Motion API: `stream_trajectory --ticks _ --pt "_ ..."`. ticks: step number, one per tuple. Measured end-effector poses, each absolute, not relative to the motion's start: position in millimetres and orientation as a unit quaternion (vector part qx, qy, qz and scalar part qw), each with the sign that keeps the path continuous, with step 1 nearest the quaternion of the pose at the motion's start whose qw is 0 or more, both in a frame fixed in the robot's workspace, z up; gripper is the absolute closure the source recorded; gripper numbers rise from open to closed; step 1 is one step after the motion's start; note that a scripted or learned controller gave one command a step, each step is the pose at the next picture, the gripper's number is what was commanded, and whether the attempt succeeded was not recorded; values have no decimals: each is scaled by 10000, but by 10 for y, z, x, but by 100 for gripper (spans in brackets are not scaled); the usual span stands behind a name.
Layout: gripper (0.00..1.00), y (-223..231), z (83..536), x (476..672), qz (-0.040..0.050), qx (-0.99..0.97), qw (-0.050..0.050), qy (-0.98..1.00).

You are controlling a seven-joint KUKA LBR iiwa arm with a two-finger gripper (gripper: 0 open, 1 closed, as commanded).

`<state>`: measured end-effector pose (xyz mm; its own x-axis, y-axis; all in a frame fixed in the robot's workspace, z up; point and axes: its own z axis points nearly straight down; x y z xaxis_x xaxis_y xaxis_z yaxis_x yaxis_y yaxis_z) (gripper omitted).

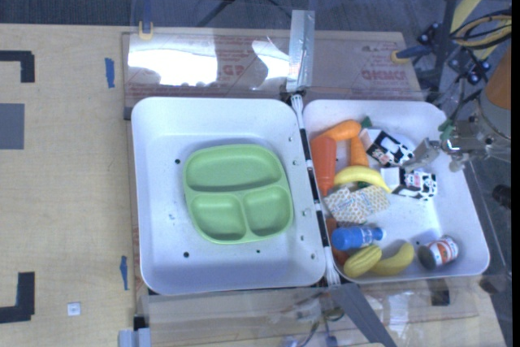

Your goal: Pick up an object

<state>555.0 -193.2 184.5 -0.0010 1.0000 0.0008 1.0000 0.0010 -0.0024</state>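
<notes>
The metal two-finger gripper sits at the right rim of the right shallow white bin; whether it is spread or closed cannot be told. Just left of it lie 2 black-and-white patterned cartons, with a yellow plastic banana and 2 orange carrot-shaped pieces further left. Below and left of it: a blue bottle, 2 yellow pieces, a small red-labelled can. Well to its left, the left white bin holds a green 3-compartment plastic tray.
</notes>
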Motion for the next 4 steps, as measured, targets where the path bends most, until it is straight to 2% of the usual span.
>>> stream_trajectory --ticks 1,2,3,4 --pt "0 -1205 1482 5875 1 -5468 13 -8373" --pt "0 -532 1909 5785 -4 -4654 -8 -8851" --pt "0 -1058 1568 5750 -1 -4387 7 -8986" --pt "0 -1079 1058 5995 -5 -4312 -14 -9023"
